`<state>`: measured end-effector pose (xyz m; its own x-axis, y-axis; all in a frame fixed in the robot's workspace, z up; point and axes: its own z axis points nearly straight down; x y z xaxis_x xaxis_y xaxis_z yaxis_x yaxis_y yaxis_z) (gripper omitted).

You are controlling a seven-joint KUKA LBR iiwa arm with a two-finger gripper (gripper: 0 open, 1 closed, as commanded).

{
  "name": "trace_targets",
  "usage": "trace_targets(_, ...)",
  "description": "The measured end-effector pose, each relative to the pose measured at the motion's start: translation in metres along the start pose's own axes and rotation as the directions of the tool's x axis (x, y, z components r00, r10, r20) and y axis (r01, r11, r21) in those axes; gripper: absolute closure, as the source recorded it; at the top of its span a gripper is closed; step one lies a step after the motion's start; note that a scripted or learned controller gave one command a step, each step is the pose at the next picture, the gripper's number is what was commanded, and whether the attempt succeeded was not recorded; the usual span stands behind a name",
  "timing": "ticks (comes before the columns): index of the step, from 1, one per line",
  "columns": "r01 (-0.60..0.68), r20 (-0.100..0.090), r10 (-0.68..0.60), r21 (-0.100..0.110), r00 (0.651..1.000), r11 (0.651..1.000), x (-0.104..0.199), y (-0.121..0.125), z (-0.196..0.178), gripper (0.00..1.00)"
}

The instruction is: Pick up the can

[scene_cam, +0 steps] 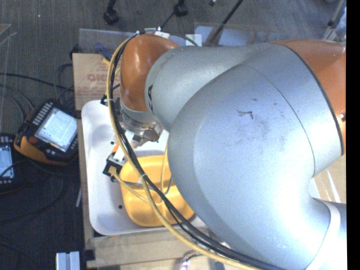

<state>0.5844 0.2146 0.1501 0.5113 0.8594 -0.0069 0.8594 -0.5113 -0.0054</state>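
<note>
The grey arm (247, 139) reaches in from the right and covers most of the bench (126, 242); its orange band (134, 66) sits above the wrist, over the far part of the white bin (94, 204) at the bench's left end; the gripper (144, 134) points down into that bin, close to its far left corner, just above the white floor; whether the gripper is released or clenched cannot be told from this slant, and nothing can be seen grasped in it; yellow cables (147, 191) loop down from the wrist and trail across the bin toward the near edge of the bench; a shallow yellow dish-like thing (138, 204) lies in the near half of the bin, just beside the gripper and partly under the arm; where the can lies cannot be told, as the arm hides the rest of both bins; a brown cardboard sheet (90, 76) lies at the far left corner of the bench; on the dark floor left of the bench rests an orange-edged control pendant (52, 129) with a pale screen
</note>
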Motion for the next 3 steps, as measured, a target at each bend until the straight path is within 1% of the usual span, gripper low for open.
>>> trace_targets(1,-0.379,-0.002,0.379,-0.003,0.925,0.925,-0.020,0.084,-0.056,1.00)
trace_targets(2,-0.742,-0.002,0.742,-0.001,0.671,0.671,-0.010,-0.004,-0.009,1.00)
trace_targets(3,-0.741,-0.003,0.741,-0.001,0.672,0.672,0.046,0.063,-0.123,1.00)
